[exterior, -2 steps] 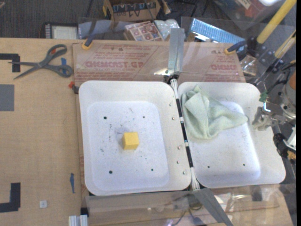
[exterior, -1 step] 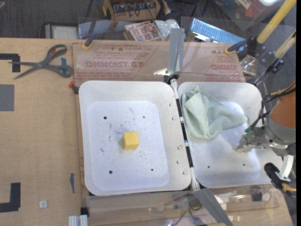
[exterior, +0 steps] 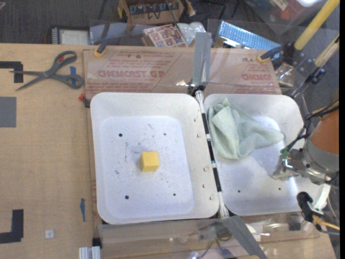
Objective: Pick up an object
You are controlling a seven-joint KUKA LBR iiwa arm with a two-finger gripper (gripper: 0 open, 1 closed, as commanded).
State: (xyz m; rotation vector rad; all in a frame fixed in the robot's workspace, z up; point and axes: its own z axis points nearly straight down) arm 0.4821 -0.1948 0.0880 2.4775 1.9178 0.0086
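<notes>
Scissors: we find them near the bench's far left corner, blades closed.
Left bin: we see a yellow cube near its middle, among dark specks.
Right bin: a pale green cloth lies crumpled in its far left part, touching the left wall.
Gripper: it sits low over the right bin's right edge, apart from the cloth; we cannot tell whether its pincer is apart or together.

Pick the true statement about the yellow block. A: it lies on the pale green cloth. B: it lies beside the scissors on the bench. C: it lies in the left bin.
C: the yellow block sits alone near the middle of the left bin.
</notes>
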